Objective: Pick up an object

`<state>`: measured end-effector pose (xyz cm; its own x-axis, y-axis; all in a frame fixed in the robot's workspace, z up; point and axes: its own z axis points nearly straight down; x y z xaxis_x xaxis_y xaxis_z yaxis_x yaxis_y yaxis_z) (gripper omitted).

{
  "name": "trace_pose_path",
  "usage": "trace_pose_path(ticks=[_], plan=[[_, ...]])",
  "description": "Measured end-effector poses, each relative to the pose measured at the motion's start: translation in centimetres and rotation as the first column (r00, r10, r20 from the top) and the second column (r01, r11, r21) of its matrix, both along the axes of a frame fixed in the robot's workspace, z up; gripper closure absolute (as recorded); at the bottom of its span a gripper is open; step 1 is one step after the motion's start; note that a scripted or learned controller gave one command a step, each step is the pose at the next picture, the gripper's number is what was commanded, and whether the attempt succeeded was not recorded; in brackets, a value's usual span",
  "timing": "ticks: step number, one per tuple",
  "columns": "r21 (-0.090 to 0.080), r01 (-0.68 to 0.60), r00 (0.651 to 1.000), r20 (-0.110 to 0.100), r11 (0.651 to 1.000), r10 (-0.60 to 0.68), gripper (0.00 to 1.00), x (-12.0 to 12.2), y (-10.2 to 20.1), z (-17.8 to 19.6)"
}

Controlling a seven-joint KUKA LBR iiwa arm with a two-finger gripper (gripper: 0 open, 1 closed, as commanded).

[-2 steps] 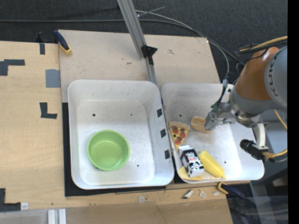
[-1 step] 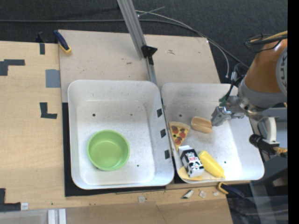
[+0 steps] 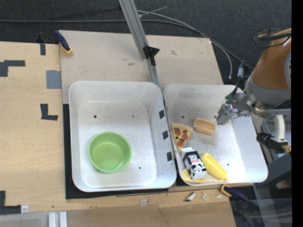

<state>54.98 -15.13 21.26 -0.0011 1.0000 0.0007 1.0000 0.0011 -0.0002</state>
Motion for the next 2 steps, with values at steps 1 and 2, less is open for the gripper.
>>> trace_pose_path(ticks=[1,2], plan=[[0.002,-0.005,1.000,-0.001,1.000,0.005,1.00,1.1,5.0,1.0],[0.001,-0.004,1.000,-0.006,1.000,0.004,1.00,1.8,9.7,0.0]])
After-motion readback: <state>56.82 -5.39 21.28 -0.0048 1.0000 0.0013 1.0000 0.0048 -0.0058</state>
